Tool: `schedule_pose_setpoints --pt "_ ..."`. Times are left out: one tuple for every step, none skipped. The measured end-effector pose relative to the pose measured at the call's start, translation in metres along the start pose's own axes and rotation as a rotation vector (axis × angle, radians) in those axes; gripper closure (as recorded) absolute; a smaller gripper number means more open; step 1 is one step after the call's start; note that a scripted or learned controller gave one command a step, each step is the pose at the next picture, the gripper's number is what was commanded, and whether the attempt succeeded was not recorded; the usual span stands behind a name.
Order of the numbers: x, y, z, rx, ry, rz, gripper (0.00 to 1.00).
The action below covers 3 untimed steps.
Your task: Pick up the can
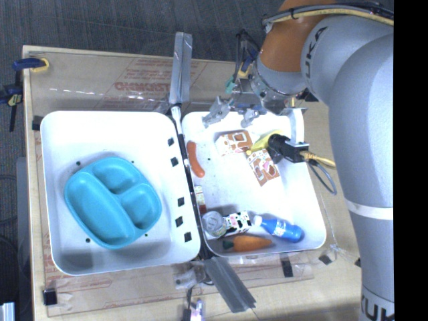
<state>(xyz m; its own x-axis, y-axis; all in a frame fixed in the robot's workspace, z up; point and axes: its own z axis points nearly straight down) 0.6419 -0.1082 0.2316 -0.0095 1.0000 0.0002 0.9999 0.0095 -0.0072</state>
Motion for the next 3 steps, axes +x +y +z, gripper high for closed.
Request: schedule_pose_setpoints --pt "-0.029 -0.020 0.116 0.000 -0.001 -0.040 0.00" --pt "-0.032 -0.050 0.051 -0.004 -0.001 -0.186 0.00" --pt "-0.084 -0.029 0.124 -0.018 0.001 -0.140 0.00"
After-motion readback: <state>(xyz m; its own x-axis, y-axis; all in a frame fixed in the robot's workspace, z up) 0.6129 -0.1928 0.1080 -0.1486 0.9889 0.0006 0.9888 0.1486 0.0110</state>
